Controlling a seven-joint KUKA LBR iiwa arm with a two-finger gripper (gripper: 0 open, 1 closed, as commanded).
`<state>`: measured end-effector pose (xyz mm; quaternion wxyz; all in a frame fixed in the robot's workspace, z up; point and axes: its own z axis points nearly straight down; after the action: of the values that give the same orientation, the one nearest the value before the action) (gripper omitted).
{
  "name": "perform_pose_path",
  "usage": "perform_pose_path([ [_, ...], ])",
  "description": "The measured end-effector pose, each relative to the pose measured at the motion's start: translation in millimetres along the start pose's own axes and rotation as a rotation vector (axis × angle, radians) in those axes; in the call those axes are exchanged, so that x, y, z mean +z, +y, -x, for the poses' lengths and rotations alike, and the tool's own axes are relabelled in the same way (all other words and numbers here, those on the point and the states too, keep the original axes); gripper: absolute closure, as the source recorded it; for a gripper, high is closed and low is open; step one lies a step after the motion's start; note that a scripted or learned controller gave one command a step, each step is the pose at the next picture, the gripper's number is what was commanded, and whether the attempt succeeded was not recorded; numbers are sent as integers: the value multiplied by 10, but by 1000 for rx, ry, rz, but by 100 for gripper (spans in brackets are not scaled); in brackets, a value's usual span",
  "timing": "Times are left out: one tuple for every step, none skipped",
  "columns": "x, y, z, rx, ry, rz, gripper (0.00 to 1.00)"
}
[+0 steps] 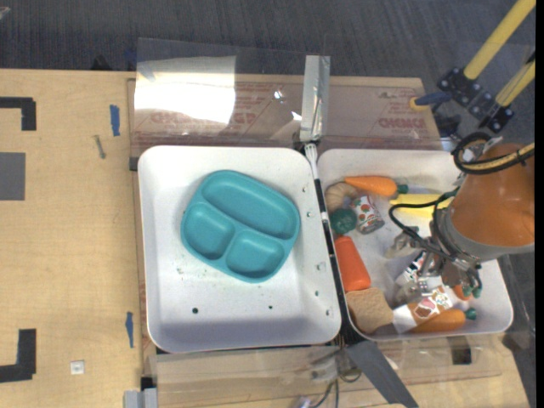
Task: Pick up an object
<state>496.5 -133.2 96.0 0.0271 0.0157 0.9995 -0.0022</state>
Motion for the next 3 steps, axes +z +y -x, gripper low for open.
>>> perform_pose_path([
  [44, 247, -106, 10, 31, 3, 0],
  [-902, 204, 501, -382, 40, 11, 0],
  [-89, 335, 1256, -352, 44, 13, 0],
])
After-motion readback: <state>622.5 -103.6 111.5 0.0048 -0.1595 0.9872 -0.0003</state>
